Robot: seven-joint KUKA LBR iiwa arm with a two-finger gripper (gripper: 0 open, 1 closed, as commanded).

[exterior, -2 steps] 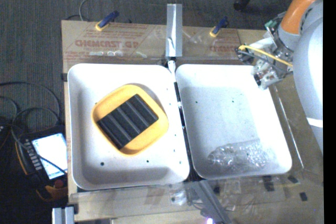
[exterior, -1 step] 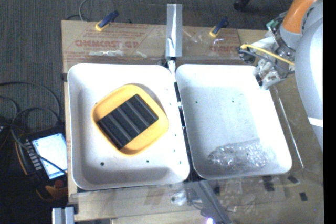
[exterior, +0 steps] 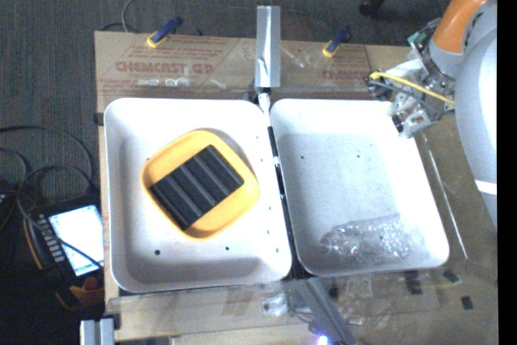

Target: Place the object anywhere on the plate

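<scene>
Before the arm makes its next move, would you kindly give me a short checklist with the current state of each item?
1. Plate located: ok. The yellow plate with a dark ribbed insert lies in the left bin.
2. Object located: ok. A clear crinkled object lies at the near side of the right bin.
3. Object in gripper: not ok. The gripper sits at the right bin's far right corner, apart from the object.
4. Finger state: cannot tell.
5. Plate top free: ok, nothing rests on it.
</scene>
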